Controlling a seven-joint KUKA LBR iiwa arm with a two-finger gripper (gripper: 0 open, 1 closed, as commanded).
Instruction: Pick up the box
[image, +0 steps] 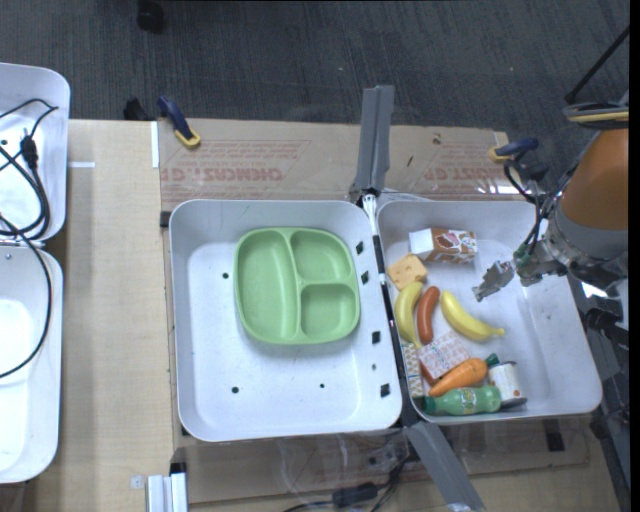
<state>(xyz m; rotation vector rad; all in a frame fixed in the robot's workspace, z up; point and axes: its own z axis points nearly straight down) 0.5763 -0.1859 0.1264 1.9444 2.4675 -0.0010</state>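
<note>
Two white bins sit side by side on the bench. The left bin (200, 330) holds a green tray (297, 285) with three sections, lying flat a little above the bin's centre. The right bin (560, 370) carries all the small things, crowded along its left half.

The box (445, 244) lies at about eleven o'clock in the right bin, near the top wall, on its side, with a white end facing left and a printed reddish face to the right. Just below it at seven o'clock is a cheese wedge (407, 271). Under that, a banana (406, 312) stands on end beside a sausage (428, 313), the two touching or nearly so. A second banana (468, 318) lies slanted at the bin's centre. Further down come a wafer (442, 352), a carrot (460, 376) laid across it, a green bottle (462, 402) along the bottom wall and a small can (505, 381) at its right end.

The arm (595, 200) comes in from three o'clock, its orange band showing at the edge. The gripper (494, 281) hangs over bare bin floor, to the right of the box at roughly its four o'clock and well apart from it, just above the slanted banana's upper end. Nothing is between its fingers; whether the jaws are spread or pressed together I cannot tell from here.
</note>
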